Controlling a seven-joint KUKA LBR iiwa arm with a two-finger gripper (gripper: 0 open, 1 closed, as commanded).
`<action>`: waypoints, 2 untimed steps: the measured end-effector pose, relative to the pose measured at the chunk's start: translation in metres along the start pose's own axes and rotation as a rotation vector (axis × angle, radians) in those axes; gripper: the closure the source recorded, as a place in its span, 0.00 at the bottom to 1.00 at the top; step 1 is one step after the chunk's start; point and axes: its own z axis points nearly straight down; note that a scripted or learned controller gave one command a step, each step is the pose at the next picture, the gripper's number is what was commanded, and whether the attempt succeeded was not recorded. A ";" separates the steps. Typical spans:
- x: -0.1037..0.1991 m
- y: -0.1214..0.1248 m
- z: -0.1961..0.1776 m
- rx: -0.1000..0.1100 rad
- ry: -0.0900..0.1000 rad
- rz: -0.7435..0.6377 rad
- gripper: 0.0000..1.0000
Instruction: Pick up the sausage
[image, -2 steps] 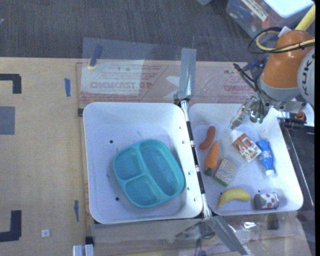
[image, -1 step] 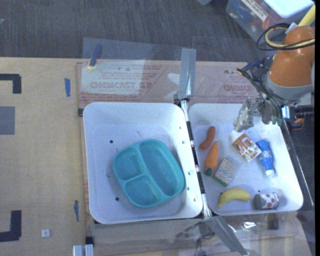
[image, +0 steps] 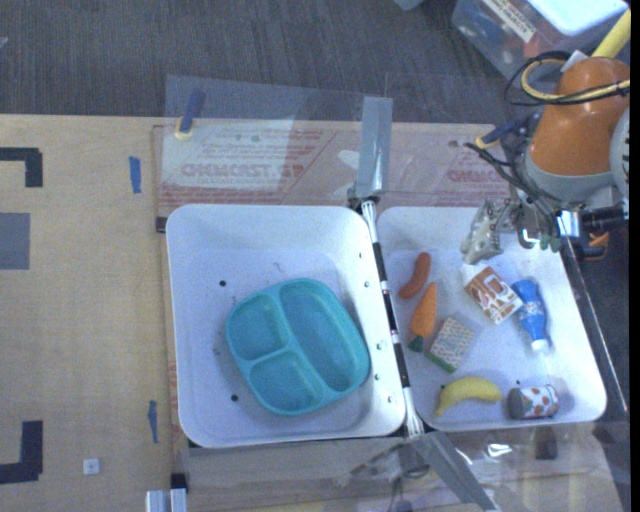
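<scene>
A small reddish-brown sausage (image: 415, 275) lies in the right bin (image: 590, 345) near its left wall, just above an orange carrot (image: 425, 310). My gripper (image: 487, 236) hangs over the upper right part of that bin, to the right of the sausage and well apart from it. Nothing shows between its fingers. The orange band of the arm (image: 580, 120) rises behind it.
The right bin also holds a red-and-white carton (image: 491, 294), a blue bottle (image: 531, 313), a checkered packet (image: 452, 342), a banana (image: 467, 392) and a can (image: 532, 401). A teal divided plate (image: 295, 345) sits in the left bin (image: 200, 260).
</scene>
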 end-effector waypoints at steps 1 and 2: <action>0.004 -0.029 -0.028 0.000 -0.002 -0.313 1.00; -0.014 -0.053 -0.012 0.000 -0.002 -0.636 1.00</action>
